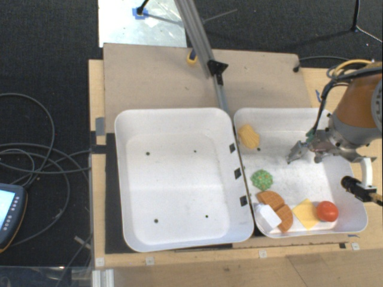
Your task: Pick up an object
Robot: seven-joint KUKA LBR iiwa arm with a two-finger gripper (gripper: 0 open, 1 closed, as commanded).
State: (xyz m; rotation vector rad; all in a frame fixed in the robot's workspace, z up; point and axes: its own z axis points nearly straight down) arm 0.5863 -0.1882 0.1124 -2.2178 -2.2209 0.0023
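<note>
My gripper (305,151) hangs open and empty above the right bin (287,119), well apart from the tomato (327,210).

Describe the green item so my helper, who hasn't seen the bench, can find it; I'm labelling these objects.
Look in the right-hand white bin, where all the objects lie. Along its left wall, below the yellow lump and just above the brown bread-like piece, sits the green item. It is the only green thing there: small, round and bumpy, like a broccoli floret.
</note>
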